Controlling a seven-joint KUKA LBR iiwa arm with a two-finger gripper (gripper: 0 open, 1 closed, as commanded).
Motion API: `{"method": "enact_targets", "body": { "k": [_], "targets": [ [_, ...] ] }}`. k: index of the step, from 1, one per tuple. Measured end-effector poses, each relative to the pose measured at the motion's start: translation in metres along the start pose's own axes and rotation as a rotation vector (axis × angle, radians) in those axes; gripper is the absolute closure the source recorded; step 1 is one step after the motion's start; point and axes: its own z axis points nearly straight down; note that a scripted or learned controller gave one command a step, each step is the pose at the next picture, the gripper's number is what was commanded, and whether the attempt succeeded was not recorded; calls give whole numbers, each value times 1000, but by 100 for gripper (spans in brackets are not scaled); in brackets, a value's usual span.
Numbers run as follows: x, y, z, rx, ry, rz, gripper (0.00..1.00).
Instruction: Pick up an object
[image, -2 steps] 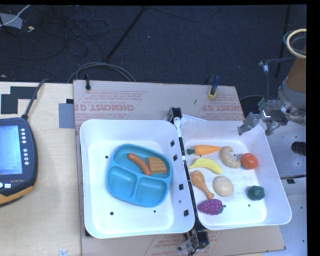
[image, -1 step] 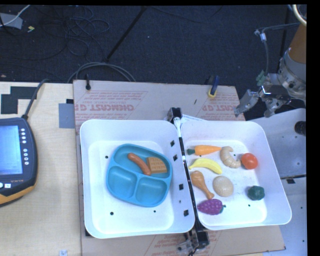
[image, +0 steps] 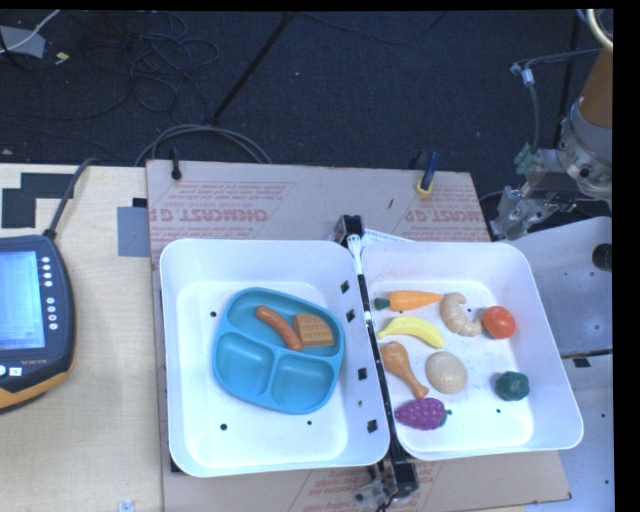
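Observation:
The right bin (image: 545, 400) holds several toy foods: an orange carrot (image: 413, 299), a yellow banana (image: 412, 330), a beige curled piece (image: 460, 314), a red tomato (image: 498, 322), a chicken drumstick (image: 402, 366), a tan oval piece (image: 446, 372), purple grapes (image: 421, 413) and a dark green piece (image: 512, 385). My gripper (image: 518, 208) hangs above and beyond the right bin's far right corner, well away from all of them. Nothing shows in its grasp.
The left bin (image: 190, 400) bears a blue divided plate (image: 275, 375) with a sausage (image: 278, 327) and a brown cracker (image: 313, 331) in its far compartment. A pendant with a screen (image: 30, 310) lies on the bench at the left. Both bins rest on cardboard (image: 300, 205).

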Motion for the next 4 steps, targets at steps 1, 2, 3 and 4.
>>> {"method": "enact_targets", "body": {
  "k": [1,2,3,4],
  "targets": [
    [32,-51,-138,-18,-1,2,100],
    [131,-114,-183,-10,2,-6,100],
    [122,-137,19,11,-1,6,100],
    [186,-135,-33,-8,0,-1,100]
  ]
}}
